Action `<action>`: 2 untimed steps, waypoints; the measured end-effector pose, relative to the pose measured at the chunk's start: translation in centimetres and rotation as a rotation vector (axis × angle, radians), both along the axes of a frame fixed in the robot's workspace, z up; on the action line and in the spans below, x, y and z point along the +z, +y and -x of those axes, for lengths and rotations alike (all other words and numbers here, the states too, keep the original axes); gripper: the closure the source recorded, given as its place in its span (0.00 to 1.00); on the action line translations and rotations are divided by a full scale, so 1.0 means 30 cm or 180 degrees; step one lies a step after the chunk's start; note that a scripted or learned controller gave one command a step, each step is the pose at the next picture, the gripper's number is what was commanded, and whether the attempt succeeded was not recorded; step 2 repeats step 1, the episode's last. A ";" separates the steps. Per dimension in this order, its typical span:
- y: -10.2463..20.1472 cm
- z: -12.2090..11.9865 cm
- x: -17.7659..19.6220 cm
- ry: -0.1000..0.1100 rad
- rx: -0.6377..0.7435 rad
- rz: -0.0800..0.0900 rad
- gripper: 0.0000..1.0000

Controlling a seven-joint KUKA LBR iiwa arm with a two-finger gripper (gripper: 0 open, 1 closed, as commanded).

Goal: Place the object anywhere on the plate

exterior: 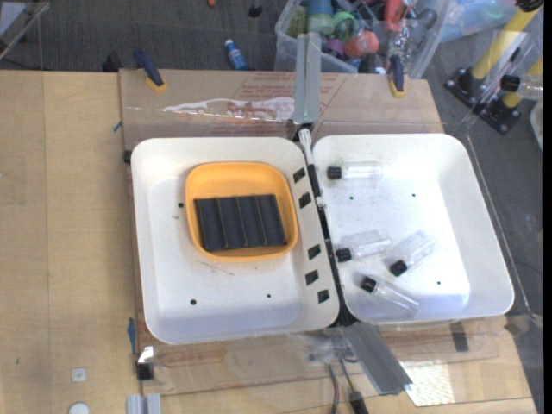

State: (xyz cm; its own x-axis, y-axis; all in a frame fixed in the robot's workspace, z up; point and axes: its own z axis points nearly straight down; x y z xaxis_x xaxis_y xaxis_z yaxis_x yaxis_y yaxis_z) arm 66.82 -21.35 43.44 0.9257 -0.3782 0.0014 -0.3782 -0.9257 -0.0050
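Note:
An orange plate (200,182) lies in the left white bin (164,300). A black ribbed block (241,222) rests on the plate, covering most of its middle. In the right white bin (483,257) lie several clear vials with black caps: one near the top left (354,172), one at the middle left (362,250), one tilted at the centre (412,254), and one low down (390,292).
A black hinge-like strip with small tabs (312,231) runs between the two bins. A clear box of coloured toys (366,15) stands beyond the bench's far edge. Cardboard (216,93) lies behind the bins. Yellow and black equipment (504,50) stands at the top right.

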 end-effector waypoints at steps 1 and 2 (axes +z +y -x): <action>-0.019 0.000 -0.001 0.0002 0.0613 0.0000 1.00; -0.019 0.000 -0.001 0.0002 0.0613 0.0000 1.00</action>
